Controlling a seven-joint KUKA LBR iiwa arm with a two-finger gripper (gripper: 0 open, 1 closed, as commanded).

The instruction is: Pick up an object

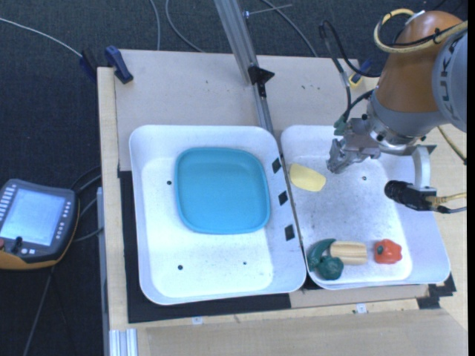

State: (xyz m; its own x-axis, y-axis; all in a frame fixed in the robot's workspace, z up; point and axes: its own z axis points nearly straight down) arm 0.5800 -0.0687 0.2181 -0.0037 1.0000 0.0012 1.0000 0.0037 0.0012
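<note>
A: Claw (338, 162) state? Why there?
B: Can't tell, too small. Hovers right-center over the right bin (415, 273), just beside the yellow piece (306, 177), likely the target.
A: Other pieces?
B: Lower right: green (325, 259), tan (349, 252), red (387, 251).

A: Logging layout from my remote station. Two bins side by side on the surface (185, 87). Left bin (148, 199) holds a plate (221, 190), roughly central.

B: And the right bin (415, 228)?

A: I see a flat oval piece (306, 177) near its left wall, toward the rear. Along the front edge, left to right: a leafy item (325, 259), a cylinder piece (349, 253) touching it, then a round item (387, 251) just beside.

B: Tool?

A: Tool (340, 158) sits over the right bin's rear, just right of the oval piece. Pendant (33, 221) lies off the surface, far left.
</note>
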